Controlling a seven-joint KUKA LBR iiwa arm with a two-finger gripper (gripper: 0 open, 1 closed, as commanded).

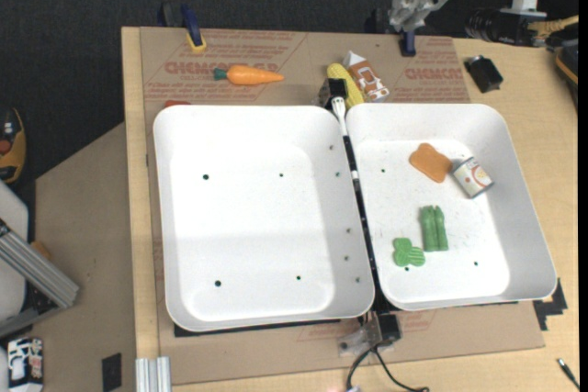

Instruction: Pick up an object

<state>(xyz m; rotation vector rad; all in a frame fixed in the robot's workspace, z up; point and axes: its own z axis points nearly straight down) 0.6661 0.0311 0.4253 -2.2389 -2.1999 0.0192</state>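
Objects for picking lie in the right of two shallow white bins that sit side by side on a brown cardboard sheet (303,60) covering the tabletop (551,151). Largest of all, the left bin (184,151) fills the middle of the view, and the right bin (496,142) touches it along a dark seam.

At the top of the view, beyond the bins' far edge, the arm's tool (411,14) hangs above the cardboard and is well apart from every object. Its fingers point down and look close together, but I cannot tell for sure whether they are apart or together.

Inside the right bin, an orange wedge-shaped piece (429,162) lies near the far side. Just beside it, to the right, a small grey and white carton (472,177) lies tilted. Nearer the front, a green ridged piece (434,228) stands lengthwise, with a smaller green rounded piece (408,253) touching its lower left.

Outside the bins, on the cardboard behind them, a toy carrot (251,75) lies on its side. A yellow toy corn cob (340,80) and a small brown and white packet (367,79) lie together by the seam between the bins. A blue and yellow clamp (193,29) grips the far edge of the cardboard.
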